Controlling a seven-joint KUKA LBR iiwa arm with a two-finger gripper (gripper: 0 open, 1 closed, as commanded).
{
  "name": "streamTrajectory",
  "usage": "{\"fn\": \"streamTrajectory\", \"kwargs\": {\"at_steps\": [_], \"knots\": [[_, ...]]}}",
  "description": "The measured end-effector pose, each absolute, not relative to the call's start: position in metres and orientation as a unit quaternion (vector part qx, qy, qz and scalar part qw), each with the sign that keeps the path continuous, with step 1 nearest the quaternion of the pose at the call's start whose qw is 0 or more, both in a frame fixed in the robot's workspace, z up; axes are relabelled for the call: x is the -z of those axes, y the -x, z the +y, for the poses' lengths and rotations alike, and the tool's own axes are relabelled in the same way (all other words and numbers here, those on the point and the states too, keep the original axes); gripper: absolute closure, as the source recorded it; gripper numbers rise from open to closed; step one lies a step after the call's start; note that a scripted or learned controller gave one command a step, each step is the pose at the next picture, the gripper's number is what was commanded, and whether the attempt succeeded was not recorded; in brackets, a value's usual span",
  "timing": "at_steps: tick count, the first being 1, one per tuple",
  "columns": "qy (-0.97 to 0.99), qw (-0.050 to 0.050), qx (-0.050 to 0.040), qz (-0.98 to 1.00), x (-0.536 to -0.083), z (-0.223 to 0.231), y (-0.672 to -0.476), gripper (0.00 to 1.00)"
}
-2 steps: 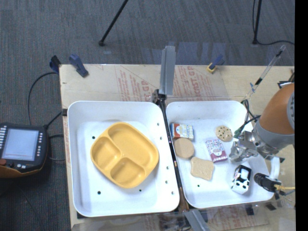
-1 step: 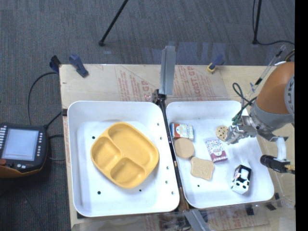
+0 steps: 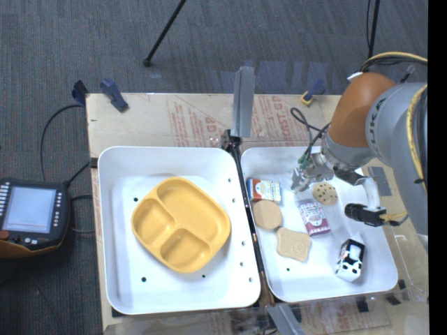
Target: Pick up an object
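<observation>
Cookie (image 3: 324, 193) lies just beside your gripper (image 3: 302, 179), off to its lower right; whether that gripper is clenched, you cannot tell.

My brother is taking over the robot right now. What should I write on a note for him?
Hand: over the right bin, just left of the cookie; nothing visibly in it.
Also in that bin: small carton, round bun, toast slice, pink box, cow-patterned toy. The yellow divided plate lies in the left bin.
Done: nothing lifted yet.
Left: grab one thing and lift it.
</observation>
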State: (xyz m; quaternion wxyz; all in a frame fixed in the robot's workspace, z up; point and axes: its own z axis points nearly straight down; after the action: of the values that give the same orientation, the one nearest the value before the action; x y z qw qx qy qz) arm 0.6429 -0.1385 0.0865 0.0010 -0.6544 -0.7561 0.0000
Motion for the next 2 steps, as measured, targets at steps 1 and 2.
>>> {"fn": "streamTrajectory", "kwargs": {"at_steps": [1,2], "knots": [[0.760,0.000,0.0002,-0.650,-0.088,-0.196,-0.641,1.00],[0.815,-0.001,0.0004,-0.580,-0.129,-0.204,-0.644,1.00]]}}
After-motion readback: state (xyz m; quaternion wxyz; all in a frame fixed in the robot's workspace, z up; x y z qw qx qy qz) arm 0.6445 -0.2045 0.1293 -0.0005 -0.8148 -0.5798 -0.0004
